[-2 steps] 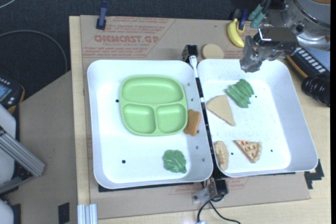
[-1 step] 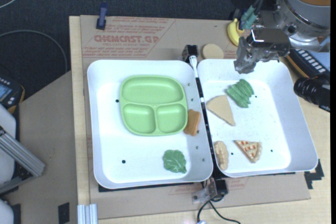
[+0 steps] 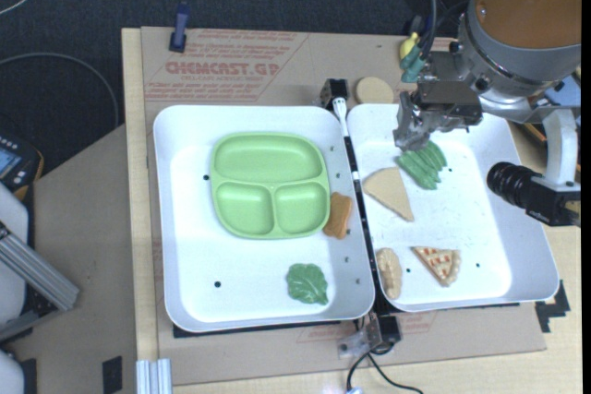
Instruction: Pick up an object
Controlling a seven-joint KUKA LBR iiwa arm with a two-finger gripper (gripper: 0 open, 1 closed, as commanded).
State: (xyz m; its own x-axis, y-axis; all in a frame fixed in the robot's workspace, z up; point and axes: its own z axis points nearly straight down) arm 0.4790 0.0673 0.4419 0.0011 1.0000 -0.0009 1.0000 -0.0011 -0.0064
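Note:
My gripper point(image 3: 413, 136) hangs over the back of the right bin point(image 3: 517, 198), its fingertips right above the upper edge of a green bean-pod toy point(image 3: 425, 165). I cannot see whether anything sits between the fingers. In the same bin lie a pale cheese wedge point(image 3: 391, 194), a waffle-patterned pizza slice point(image 3: 437, 263) and a tan bread piece point(image 3: 389, 271). The left bin point(image 3: 180, 198) holds a green divided plate point(image 3: 270, 184), a brown pastry stick point(image 3: 339, 215) leaning at its right side, and a green lettuce piece point(image 3: 307, 283).
A black divider rail point(image 3: 355, 198) runs between the two bins. A round beige disc point(image 3: 374, 90) lies on the board behind the right bin. A black camera body point(image 3: 522, 187) juts over the right bin's right side. A blue clip point(image 3: 178, 28) stands at the board's back left.

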